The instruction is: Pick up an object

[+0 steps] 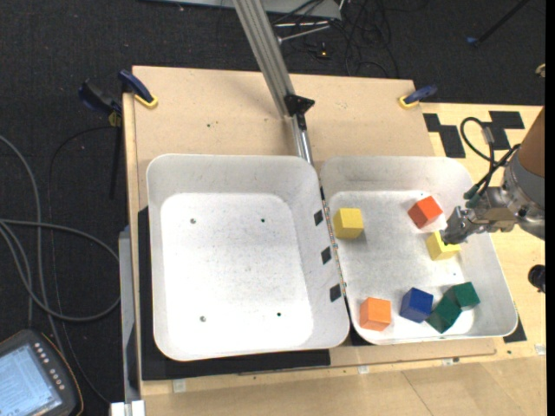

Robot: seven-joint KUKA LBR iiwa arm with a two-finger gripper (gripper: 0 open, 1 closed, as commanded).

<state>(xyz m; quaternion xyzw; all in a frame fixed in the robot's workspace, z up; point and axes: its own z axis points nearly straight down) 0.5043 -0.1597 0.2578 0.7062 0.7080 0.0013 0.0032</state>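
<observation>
Nearest you along the right bin's [408,173] front edge sit the orange cube [375,313], blue cube [416,304] and green blocks [453,306], and behind them your gripper [453,234] is down on the small yellow block [440,248], long axis tilted toward the right wall, whether the claw's clamped you can't tell.

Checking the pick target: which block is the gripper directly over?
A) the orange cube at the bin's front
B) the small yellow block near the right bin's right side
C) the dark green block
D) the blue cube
B: the gripper sits right above the small yellow block, beside the orange-red cube.
</observation>
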